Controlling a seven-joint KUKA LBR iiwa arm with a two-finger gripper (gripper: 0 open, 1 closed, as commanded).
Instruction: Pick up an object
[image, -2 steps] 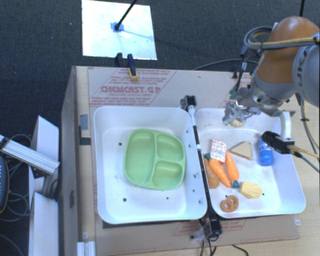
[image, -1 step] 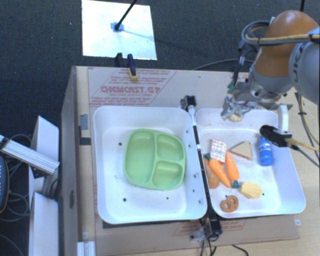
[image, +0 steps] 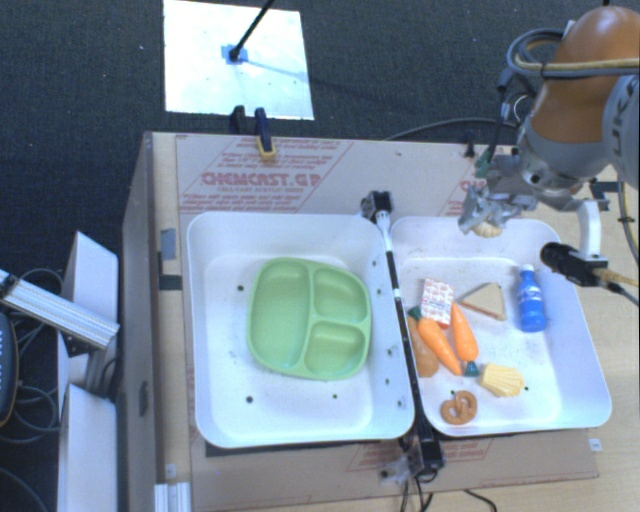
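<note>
Up in the upper right of the frame the jaws (image: 487, 215) seem clenched on a small tan piece (image: 489, 229) above the right bin's (image: 570, 400) far edge, but that shallow pinch could slip and drop it.

Both bins (image: 300, 425) are white. The tray (image: 308, 318) is pale green. The bottle (image: 530, 300) is blue with a white cap, the carrots (image: 450, 338) orange, the pretzel (image: 459, 408) brown, the corn (image: 502, 380) yellow. The arm (image: 585, 90) shows grey under an orange band.
</note>
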